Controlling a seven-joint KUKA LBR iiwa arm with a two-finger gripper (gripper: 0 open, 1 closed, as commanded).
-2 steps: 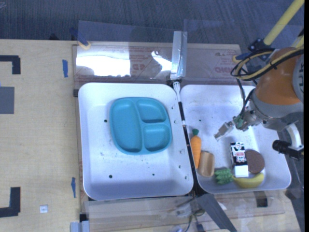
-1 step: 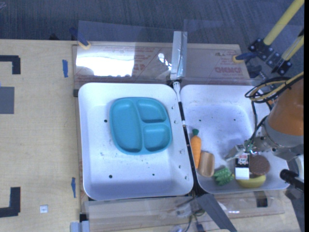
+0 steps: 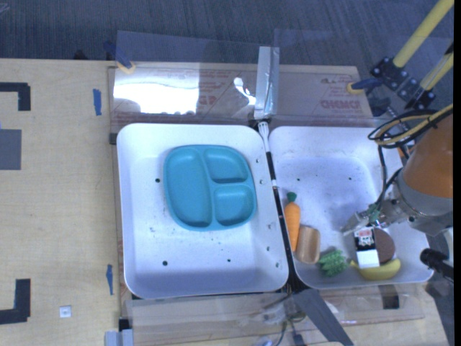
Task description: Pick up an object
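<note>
— How far along can the pick be judged?

— Nothing is seen lifted. The gripper [image 3: 367, 225] is lowered into the right bin [image 3: 324, 164], at the lower right of the frame, just above a banana [image 3: 380, 269] and a dark round piece [image 3: 384, 244].

— Is anything held?

— That cannot be told; the gripper's state is hidden by its own body.

— What else is offered?

— A carrot [image 3: 292, 222], a bread roll [image 3: 309, 244] and a broccoli floret [image 3: 332, 262] are laid along the bin's lower edge. A blue divided tray [image 3: 210, 186] is set in the left bin [image 3: 137, 215]. The grasp and lift appear left to be done.
</note>
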